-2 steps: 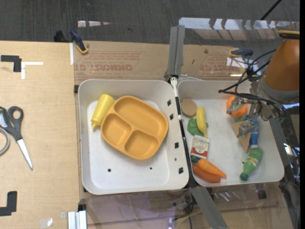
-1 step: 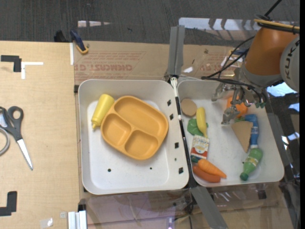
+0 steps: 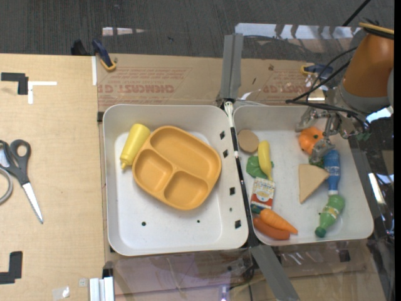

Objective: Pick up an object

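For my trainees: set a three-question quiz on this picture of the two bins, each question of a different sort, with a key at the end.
1. True or false: the yellow bottle lies in the same bin as the orange divided plate.
2. Multiple choice: what lies nearest the front edge of the right bin? A) the carrot B) the tan wedge C) the round tan disc
3. Fill in: the gripper is above the ____ bin, close to the small orange object.

Key: 1 true; 2 A; 3 right.
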`<action>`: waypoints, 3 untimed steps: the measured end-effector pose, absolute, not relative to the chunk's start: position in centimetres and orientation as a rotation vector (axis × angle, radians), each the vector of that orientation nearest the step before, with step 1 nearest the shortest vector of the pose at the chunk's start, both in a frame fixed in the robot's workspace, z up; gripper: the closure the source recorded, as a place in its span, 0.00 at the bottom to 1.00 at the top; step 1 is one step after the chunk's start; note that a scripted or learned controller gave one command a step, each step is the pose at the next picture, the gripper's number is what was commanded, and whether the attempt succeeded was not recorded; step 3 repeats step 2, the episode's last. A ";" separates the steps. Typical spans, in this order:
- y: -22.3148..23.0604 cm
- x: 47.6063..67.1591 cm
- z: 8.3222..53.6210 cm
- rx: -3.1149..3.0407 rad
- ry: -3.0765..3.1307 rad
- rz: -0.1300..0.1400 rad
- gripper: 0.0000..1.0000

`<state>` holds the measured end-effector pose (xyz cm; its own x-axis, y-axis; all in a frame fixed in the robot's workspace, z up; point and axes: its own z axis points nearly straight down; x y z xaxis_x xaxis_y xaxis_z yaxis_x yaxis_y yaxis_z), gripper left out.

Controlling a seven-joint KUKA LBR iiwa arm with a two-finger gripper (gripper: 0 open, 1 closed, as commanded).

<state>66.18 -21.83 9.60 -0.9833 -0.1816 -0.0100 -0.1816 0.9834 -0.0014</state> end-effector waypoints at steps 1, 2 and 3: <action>-21.6 66.4 10.7 -0.283 3.110 0.003 1.00; -14.1 66.1 22.5 -0.373 3.111 -0.001 1.00; -14.1 66.1 22.5 -0.373 3.111 -0.001 1.00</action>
